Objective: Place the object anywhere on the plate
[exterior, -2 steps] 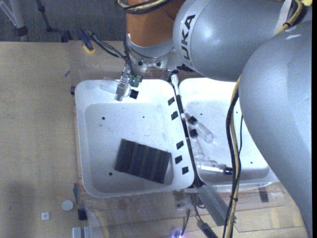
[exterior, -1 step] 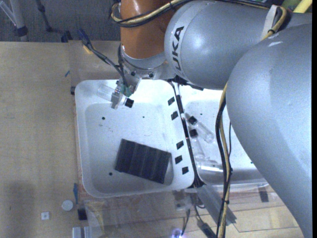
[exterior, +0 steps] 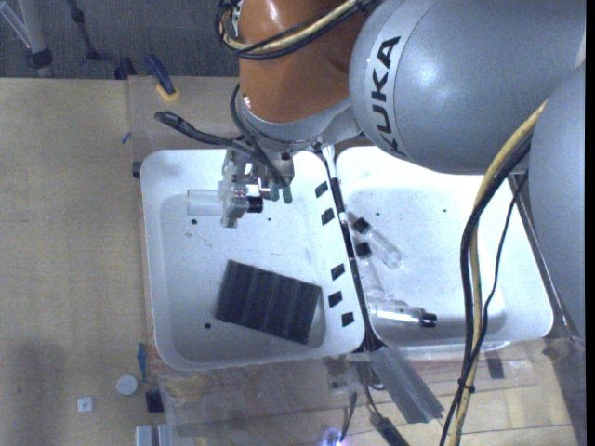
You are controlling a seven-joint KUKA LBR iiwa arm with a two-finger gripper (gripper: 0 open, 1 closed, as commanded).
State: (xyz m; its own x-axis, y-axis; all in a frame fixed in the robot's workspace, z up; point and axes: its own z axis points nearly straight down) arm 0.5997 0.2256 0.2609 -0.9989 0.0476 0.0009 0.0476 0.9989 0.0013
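The gripper point(exterior: 244, 196) hangs over the far part of the left bin point(exterior: 158, 277). A clear, pale tube-like object point(exterior: 203, 202) sticks out to its left at finger height; it seems to be grasping this, though the glare and the object's transparency make the contact hard to confirm. The plate point(exterior: 268, 302), a dark ribbed rectangle, lies flat in the near half of the same bin, tilted relative to the bin's edges and well apart from the gripper.

What could go wrong: the object appears held near one end, so it may swing or slip out on the way toward the plate. Being round and smooth, it would likely roll off the plate if let go from any height, or land on the white floor short of it. The plate sits near the bin's near wall, so an overshoot could put the object against that wall.

The right bin point(exterior: 521, 295) holds more clear pieces point(exterior: 376, 249) near the divider. The bins rest on a pale wooden tabletop point(exterior: 65, 249); grey floor and stand legs show beyond its far edge.
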